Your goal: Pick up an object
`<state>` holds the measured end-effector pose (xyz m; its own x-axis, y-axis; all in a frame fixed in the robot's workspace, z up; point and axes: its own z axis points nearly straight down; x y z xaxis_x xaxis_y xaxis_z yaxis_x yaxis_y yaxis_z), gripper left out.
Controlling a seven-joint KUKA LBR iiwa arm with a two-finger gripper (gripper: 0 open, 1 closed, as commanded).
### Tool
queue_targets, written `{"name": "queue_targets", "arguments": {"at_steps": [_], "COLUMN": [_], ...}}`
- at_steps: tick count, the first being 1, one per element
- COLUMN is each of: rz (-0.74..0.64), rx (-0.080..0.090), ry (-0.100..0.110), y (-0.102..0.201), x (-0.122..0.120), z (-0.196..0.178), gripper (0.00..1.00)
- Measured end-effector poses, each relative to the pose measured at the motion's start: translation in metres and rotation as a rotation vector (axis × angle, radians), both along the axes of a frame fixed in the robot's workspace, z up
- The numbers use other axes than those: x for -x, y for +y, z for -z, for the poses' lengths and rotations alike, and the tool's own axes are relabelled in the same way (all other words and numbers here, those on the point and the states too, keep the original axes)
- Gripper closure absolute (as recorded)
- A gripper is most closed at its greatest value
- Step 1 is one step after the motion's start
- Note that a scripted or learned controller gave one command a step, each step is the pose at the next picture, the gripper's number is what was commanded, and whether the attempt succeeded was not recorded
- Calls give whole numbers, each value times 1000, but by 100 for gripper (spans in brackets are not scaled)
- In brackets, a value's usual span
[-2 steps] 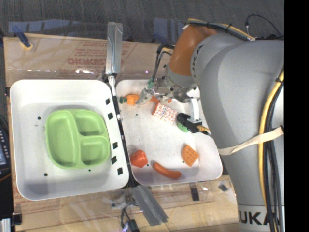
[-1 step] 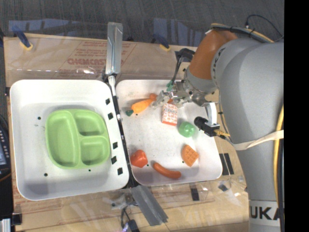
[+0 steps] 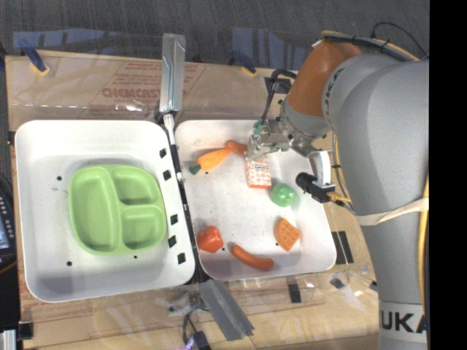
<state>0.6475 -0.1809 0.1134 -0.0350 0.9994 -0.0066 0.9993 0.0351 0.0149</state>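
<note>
Gripper [image 3: 260, 149] sits low over the far part of the right bin [image 3: 321, 257], directly above a small orange-and-white packet [image 3: 257, 173] that stands or hangs just under the fingertips. Can't tell from this angle if the packet is actually pinched between the fingers or just touching them, so jaw state is unclear (the wrist hardware blocks the gap). Arm [image 3: 379, 137] comes in from the right, orange band [image 3: 319, 75] above the wrist. Other items in the right bin: toy carrot [image 3: 212, 160] just left of the gripper, with a short orange-red piece [image 3: 236, 148] touching or nearly touching its far end; green ball [image 3: 283, 195] just right of and below the packet; waffle-pattern orange piece [image 3: 287, 234] near the right wall; red pepper-like toy [image 3: 209, 239] by the divider side; toy sausage [image 3: 252, 257] along the near wall. All of these are apart from each other except the carrot pair. Left bin [image 3: 36, 268] holds a green three-compartment tray [image 3: 117, 208], lying flat near the middle.
</note>
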Motion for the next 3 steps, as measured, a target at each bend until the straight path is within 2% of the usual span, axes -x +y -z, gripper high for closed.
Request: {"name": "queue_targets", "arguments": {"at_steps": [1, 2, 3], "rz": [0, -547, -472], "rx": [0, 1, 4], "ry": [1, 14, 4], "y": [1, 12, -9], "x": [0, -11, 21], "z": [0, -88, 13], "gripper": [0, 0, 0]}}
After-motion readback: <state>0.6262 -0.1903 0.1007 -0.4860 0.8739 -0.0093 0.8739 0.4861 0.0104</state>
